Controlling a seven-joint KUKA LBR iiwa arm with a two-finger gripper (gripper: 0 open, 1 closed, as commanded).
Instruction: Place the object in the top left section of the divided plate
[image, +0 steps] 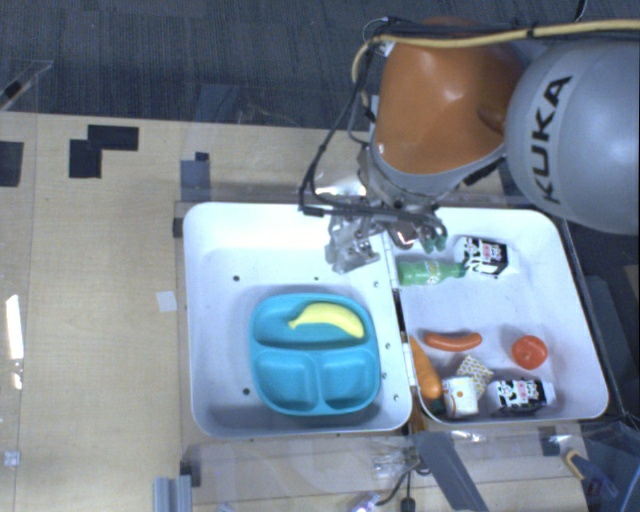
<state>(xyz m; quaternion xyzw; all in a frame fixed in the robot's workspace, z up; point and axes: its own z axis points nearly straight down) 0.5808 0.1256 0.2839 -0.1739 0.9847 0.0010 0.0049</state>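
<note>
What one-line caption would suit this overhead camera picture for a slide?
Robot gripper hovers over the left bin, where a banana lies on a blue divided plate.

Yellow banana (327, 319) lies flat in blue divided plate's (316, 386) top section

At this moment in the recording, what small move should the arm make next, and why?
Probably lift clear. The banana already lies in the blue plate's large upper section, spanning it, and the end effector hangs above the plate's far edge with nothing visibly between it.

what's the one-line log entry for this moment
gripper: above left bin, behind plate | banana: in blue plate, wide top section | hold: none seen
</note>
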